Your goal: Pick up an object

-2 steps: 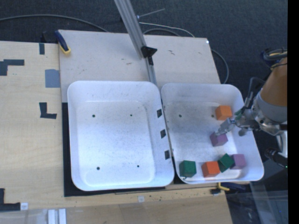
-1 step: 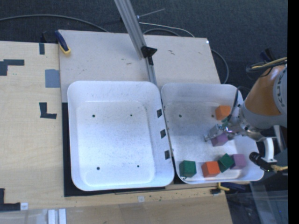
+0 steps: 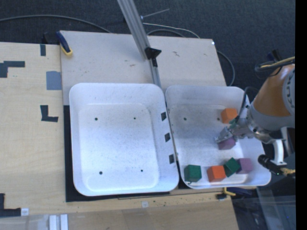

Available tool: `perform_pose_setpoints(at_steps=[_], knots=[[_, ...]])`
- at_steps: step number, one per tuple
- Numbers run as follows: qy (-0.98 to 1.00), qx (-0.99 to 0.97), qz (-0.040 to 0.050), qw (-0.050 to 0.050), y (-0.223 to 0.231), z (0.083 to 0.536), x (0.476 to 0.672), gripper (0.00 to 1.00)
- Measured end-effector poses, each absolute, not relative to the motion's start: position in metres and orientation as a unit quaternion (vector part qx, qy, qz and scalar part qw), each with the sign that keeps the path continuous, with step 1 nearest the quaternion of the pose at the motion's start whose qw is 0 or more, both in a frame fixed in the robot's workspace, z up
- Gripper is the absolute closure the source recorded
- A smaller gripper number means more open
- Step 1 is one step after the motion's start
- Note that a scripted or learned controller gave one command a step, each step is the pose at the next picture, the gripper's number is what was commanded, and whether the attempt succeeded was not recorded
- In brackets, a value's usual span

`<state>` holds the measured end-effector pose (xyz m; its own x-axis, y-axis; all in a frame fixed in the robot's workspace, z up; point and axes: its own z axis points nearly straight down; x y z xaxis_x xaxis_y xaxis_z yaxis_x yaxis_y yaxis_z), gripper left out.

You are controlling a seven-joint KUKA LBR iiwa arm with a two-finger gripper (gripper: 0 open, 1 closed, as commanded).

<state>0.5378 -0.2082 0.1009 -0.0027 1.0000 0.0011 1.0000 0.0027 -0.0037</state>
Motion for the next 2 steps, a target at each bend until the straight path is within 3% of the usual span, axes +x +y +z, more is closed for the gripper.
perform_pose_setpoints(at_steps=[1, 2], knots=[[-0.710, -0.705, -0.0005, 0.002, -0.132, 0.110, 0.533, 1.00], [-0.707, -0.707, -0.0001, -0.004, -0.201, 0.151, 0.588, 1.00]])
